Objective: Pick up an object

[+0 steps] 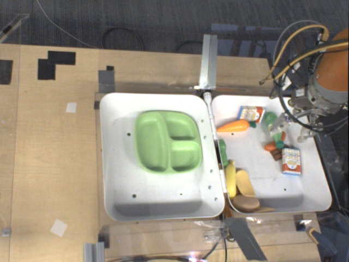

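- Carrot point(233, 126) lies near the right bin's point(311, 201) upper left, just below a small carton point(251, 114).
- My gripper point(281, 125) hangs over the green and red pieces point(274, 141); whether it grips anything, I cannot tell.
- Green tray point(166, 141) fills the left bin point(117, 195).

floor: dark grey carpet point(109, 10) | bench: light wood point(49, 162), black patches point(54, 63) | light: even
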